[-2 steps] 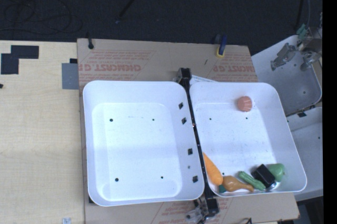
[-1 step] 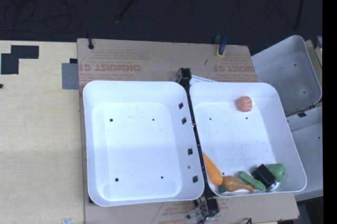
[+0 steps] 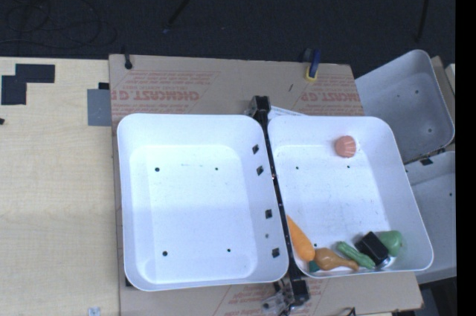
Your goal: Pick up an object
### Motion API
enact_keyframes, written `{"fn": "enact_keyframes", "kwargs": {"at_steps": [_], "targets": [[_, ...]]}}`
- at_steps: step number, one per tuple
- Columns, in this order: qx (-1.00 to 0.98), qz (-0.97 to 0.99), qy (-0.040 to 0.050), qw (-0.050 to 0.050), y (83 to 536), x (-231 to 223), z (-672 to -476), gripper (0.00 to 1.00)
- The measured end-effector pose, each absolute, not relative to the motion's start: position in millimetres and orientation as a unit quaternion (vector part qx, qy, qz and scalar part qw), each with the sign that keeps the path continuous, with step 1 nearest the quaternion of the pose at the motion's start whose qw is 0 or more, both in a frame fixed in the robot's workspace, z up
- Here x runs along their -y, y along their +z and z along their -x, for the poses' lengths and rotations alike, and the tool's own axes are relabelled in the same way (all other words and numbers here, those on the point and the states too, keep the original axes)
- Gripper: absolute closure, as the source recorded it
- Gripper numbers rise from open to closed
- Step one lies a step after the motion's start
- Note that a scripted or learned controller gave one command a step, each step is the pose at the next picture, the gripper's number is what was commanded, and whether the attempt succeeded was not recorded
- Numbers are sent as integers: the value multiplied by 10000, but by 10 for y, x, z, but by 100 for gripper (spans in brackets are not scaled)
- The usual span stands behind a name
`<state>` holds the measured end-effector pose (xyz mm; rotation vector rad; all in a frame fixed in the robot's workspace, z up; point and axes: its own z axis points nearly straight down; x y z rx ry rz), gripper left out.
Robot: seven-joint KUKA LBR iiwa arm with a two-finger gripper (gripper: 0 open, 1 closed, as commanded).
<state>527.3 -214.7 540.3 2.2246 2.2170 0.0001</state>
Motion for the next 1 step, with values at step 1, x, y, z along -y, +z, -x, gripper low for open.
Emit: {"fn": "enact_keyframes", "kwargs": {"at_steps": [1], "targets": [[-7065, -7077, -5, -5, 5386, 2138, -4743, 0]]}}
